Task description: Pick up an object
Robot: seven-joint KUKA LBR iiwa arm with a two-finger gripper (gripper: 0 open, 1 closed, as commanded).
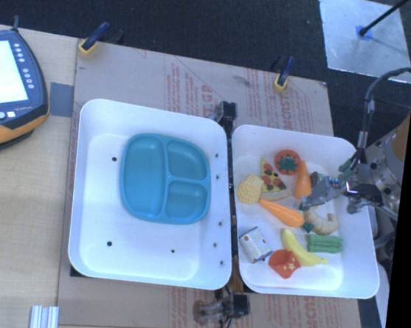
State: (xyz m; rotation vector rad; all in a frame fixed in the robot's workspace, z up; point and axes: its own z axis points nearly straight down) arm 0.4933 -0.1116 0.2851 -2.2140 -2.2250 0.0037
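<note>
Red toy (283, 263) lies below the gripper (319, 198), low over the right bin (354, 282).

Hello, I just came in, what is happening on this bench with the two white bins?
A grey robot arm reaches in from the right, and its two-finger gripper is low over the right white bin, among small toy foods: orange carrots, a yellow banana, a red tomato. Nothing is clearly between its fingers. The left white bin holds a blue divided plate.
</note>
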